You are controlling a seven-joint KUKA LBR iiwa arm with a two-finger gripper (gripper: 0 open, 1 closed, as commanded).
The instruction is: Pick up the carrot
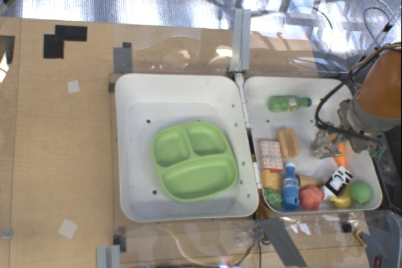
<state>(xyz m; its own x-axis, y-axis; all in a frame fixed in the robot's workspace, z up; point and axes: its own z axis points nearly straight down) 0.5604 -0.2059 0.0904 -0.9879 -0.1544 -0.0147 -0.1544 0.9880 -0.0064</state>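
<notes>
The carrot (pixel 341 152) is in the right bin (pixel 301 86), near the right side of the frame. It shows as a short orange piece standing nearly upright in the picture, and its upper part is hidden under the gripper (pixel 326 146). The gripper hangs low over it, and its metal parts are just left of the orange piece and seem to touch it. I cannot tell how the gripper is set, because the wrist and the cables cover this place, so it is not sure that the carrot is held.

The arm (pixel 380 94) comes in from the right, with its orange band above the wrist, and this is why it covers the right wall of the bin. I judge that the step in hand is the closing on the carrot or the moment just before it.

The other things lie close together in the lower part of this bin: a black and white block (pixel 339 180) just below the carrot, a green ball (pixel 360 192), a yellow banana (pixel 341 201), a red ball (pixel 311 197) and a blue bottle (pixel 289 186). The block is so near that it could be pushed or taken by mistake. A green bottle (pixel 288 103) lies apart in the upper part.

The left bin (pixel 138 97) holds a green divided plate (pixel 195 160), well apart from the work. Both bins rest on the wooden worktop (pixel 56 154).
</notes>
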